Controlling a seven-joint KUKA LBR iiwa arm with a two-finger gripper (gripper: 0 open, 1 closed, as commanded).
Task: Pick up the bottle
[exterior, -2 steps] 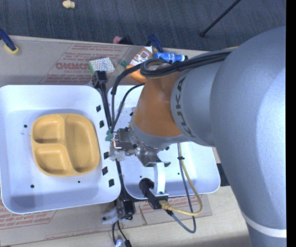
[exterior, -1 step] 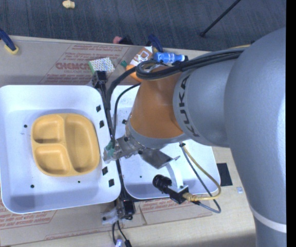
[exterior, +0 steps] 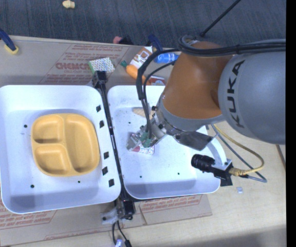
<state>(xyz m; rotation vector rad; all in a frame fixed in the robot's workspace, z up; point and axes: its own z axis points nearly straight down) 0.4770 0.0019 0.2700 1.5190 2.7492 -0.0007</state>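
Even overhead light, soft shadows, slightly soft focus

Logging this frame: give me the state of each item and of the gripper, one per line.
Yellow divided plate: lying flat in the left bin, compartments bare.
Crumpled wrapper: lying in the right bin, right under the gripper.
Gripper: low over the wrapper; fingers hidden.
Orange bottle: lying beyond the bins, partly hidden by the arm.
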